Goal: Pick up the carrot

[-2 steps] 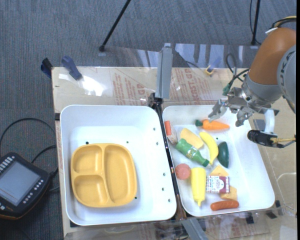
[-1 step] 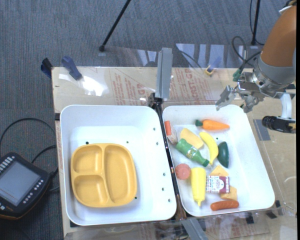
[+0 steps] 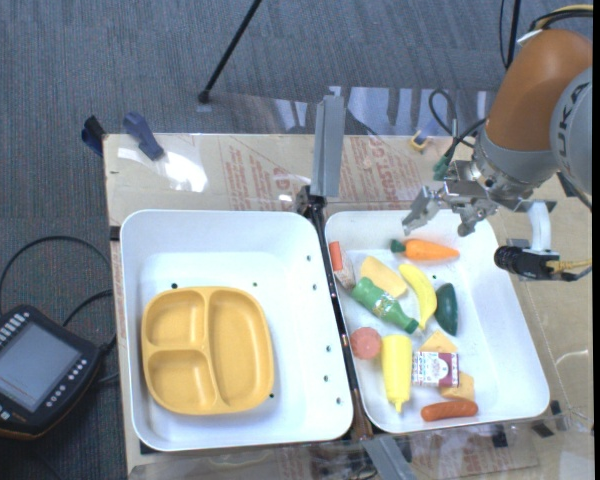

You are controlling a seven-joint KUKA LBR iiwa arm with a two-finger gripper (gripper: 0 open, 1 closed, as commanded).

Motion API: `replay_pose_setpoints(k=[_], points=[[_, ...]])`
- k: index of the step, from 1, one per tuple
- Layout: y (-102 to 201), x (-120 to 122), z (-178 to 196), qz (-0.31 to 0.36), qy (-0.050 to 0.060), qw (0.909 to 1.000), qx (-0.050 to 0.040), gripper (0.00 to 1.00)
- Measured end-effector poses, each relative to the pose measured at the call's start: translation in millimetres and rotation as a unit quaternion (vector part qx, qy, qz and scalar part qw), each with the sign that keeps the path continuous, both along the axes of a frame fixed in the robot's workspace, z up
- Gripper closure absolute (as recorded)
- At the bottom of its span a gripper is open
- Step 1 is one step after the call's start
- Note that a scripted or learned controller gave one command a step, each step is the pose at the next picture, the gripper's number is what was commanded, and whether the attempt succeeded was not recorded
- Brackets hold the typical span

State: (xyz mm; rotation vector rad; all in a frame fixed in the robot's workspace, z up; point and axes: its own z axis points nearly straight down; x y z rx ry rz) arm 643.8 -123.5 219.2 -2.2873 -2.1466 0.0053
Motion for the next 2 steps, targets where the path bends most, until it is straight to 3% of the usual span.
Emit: replay_pose_setpoints(k=[2], points=[[-0.3,0.3,1.1,0.0,-0.001,1.0,0.0,0.0]])
